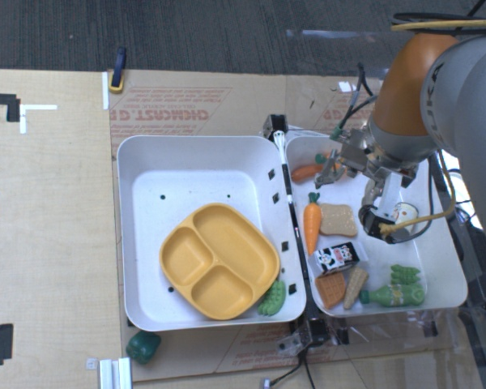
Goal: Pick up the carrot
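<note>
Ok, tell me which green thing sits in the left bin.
The green vegetable tucked against the yellow divided plate; the other green toys lie in the right bin.

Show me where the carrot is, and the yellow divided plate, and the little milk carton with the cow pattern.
carrot (311,228): camera view, middle of its orange body.
yellow divided plate (263,259): camera view, its right rim.
milk carton (337,256): camera view, its black-and-white face.

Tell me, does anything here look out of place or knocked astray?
Yes. A dark green toy vegetable lies on the bench outside the left bin, by its near corner, while the other toy foods sit inside a bin. The yellow plate sits askew in that bin. The carrot lies in the right bin.
</note>
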### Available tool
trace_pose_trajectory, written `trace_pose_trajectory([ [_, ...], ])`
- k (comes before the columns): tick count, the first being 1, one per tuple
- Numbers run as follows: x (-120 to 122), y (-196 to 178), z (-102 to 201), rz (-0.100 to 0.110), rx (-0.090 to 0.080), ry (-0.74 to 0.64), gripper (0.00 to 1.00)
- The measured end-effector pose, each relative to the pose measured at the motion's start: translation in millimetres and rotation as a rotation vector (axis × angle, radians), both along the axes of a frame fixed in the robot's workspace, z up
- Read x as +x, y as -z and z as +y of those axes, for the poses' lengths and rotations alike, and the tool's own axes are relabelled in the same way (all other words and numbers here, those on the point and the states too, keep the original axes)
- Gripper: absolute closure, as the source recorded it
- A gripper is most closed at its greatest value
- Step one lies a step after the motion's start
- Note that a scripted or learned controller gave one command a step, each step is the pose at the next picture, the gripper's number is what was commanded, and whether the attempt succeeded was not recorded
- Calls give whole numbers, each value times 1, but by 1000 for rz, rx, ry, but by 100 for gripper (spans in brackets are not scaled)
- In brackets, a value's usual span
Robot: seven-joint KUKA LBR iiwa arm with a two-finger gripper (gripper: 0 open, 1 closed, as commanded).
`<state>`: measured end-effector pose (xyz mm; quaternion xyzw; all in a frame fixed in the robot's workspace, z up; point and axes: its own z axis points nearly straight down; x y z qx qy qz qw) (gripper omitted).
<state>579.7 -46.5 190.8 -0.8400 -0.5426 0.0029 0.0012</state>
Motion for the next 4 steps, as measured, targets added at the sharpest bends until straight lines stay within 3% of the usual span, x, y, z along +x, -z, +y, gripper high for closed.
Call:
trace_pose_trajectory([
  [1,-32,0,40,1,0,72,0],
  [2,6,1,-44,-1,-2,79,0],
  [3,71,99,-58,6,-1,-55,0],
  [4,-5,0,-7,-1,1,-32,0],
])
